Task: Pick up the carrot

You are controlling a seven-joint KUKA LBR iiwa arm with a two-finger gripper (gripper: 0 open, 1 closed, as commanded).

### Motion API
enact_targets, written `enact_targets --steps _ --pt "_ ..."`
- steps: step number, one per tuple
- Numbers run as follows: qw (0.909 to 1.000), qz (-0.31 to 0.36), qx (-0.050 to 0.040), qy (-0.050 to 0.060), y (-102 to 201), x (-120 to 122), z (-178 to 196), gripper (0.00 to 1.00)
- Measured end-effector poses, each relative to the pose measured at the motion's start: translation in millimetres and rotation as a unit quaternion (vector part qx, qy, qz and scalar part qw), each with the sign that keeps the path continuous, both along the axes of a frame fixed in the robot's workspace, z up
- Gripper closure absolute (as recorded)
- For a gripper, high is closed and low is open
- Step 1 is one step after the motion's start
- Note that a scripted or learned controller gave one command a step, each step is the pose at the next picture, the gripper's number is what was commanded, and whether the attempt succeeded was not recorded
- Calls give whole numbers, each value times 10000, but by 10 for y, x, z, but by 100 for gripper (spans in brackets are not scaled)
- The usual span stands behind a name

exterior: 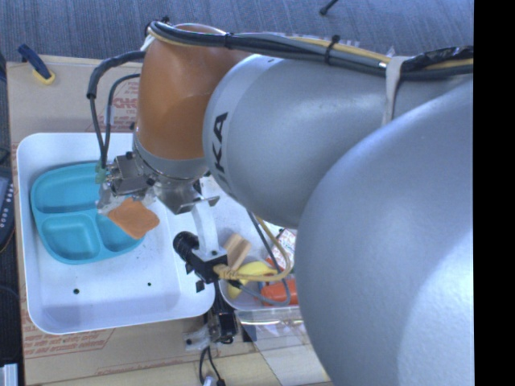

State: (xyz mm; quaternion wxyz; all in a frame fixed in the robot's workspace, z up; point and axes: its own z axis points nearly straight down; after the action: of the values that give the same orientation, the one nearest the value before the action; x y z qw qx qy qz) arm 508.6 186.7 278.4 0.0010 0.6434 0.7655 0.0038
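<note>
Pincer (grip unreadable) hangs over a white bin on cardboard, carpet beyond.

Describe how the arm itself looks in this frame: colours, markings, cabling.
The arm is built of fat, rounded, glossy grey links. An orange band sits above the wrist. White letters "KA" show on the grey link beside it. Black and yellow cables run along its top, and a thin black cable loops beside the band.
</note>
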Motion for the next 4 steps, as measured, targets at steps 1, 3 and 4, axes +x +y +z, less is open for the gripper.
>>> enact_targets --steps 1,3,4 --pt "9838 1791 -41 85 -466 947 -1465 100" --pt "9947 1028 -26 -26 -634 1161 -1 100" --pt "9995 327 -22 45 221 1138 -269 100"
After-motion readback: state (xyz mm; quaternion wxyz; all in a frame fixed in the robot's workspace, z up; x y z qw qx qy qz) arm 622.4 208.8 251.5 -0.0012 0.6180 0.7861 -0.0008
